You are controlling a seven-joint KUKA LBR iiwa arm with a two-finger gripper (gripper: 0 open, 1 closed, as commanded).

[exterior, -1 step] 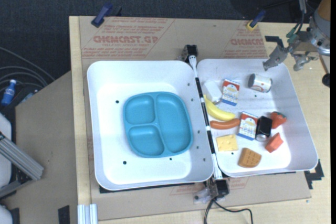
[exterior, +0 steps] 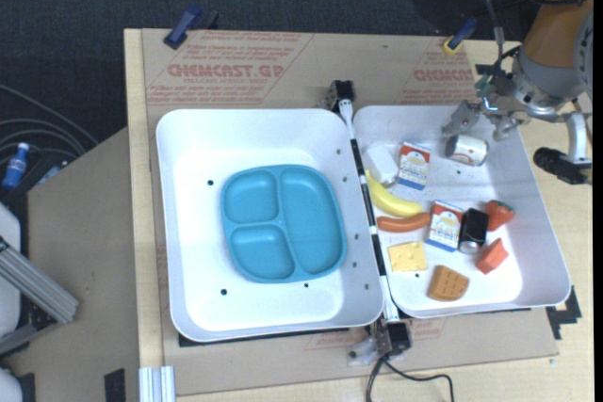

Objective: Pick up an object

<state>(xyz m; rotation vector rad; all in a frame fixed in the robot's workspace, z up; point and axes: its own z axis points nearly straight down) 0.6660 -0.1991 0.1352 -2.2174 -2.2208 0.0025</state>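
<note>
My gripper (exterior: 481, 125) hangs over the back of the right bin (exterior: 539, 202), its two fingers spread open. A small silver can (exterior: 467, 148) lies on its side just below and between the fingertips, not gripped. Further into the bin lie a milk carton (exterior: 413, 166), a banana (exterior: 391, 198), a sausage (exterior: 402, 223), a second small carton (exterior: 445, 226), a black item (exterior: 473, 227), a cheese slice (exterior: 407, 256), a brown waffle (exterior: 447, 283) and red fruit pieces (exterior: 492, 255).
The left bin (exterior: 188, 146) holds a blue divided plate (exterior: 282, 222). A black clamp (exterior: 341, 93) sits at the back where the bins meet. The arm's orange band (exterior: 556, 24) stands at the right edge. Cables lie on the dark floor at the left.
</note>
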